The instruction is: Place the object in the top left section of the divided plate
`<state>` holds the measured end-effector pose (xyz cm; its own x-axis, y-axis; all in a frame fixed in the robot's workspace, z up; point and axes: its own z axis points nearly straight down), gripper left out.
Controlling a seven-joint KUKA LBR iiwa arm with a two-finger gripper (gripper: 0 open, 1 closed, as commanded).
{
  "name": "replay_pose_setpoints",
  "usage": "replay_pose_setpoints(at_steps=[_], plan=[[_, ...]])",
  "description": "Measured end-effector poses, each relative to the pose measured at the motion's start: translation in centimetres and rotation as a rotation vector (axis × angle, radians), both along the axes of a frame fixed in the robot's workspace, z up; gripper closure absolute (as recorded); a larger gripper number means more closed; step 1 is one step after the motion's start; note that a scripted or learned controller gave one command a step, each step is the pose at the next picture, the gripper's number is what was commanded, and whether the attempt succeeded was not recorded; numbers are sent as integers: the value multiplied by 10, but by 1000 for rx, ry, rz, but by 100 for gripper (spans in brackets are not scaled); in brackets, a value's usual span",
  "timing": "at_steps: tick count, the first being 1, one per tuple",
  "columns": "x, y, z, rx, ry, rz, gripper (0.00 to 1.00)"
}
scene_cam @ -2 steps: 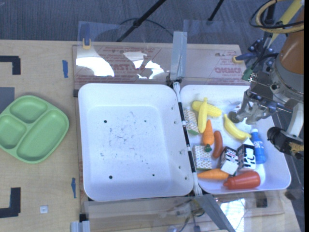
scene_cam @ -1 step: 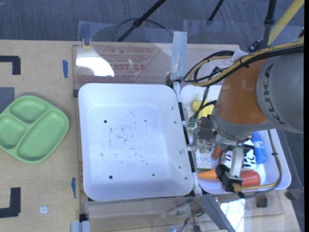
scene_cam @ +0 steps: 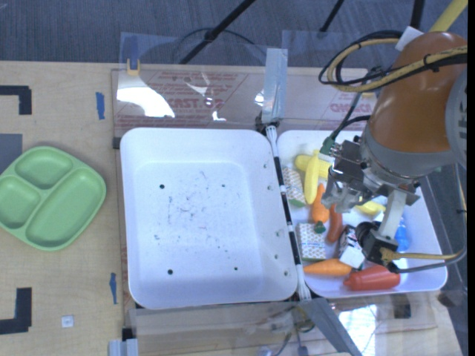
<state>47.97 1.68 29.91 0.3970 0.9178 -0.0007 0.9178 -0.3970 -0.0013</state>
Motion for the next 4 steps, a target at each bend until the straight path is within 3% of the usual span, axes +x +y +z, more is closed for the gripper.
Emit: replay_pose_setpoints(at_steps=[1,2,3,4], plan=[[-1,49,-75,0,2,-3,100],[0,47,-66,0,2,-8,100],[2,8,17,-1,0,-180,100],[-1,28,-116,0,3,-420,100]])
